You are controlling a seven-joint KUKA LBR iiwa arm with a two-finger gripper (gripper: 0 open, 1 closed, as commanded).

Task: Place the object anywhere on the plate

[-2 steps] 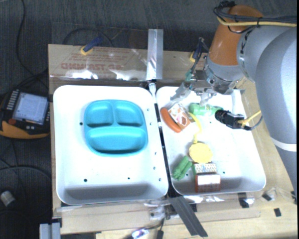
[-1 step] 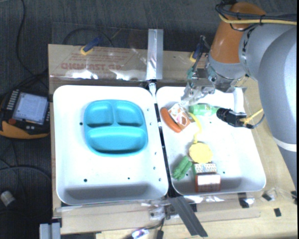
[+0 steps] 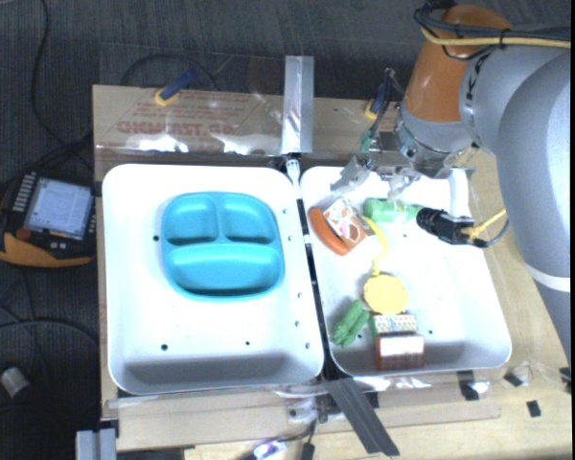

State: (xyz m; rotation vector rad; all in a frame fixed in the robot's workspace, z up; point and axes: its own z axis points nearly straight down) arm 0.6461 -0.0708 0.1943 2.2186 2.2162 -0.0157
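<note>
A blue plate with three compartments lies in the left white bin. The right white bin holds several toy items. Among them are an orange-red piece with a white label, a light green piece, a yellow round piece, a dark green piece and a red and white box. My gripper hangs over the far end of the right bin, just above the orange-red and light green pieces. Its fingers are spread apart with nothing held between them.
A divider ridge separates the two bins. A black cylinder with a yellow cable hangs beside the wrist. The grey arm covers the right side. A handheld device lies off the bench at the left.
</note>
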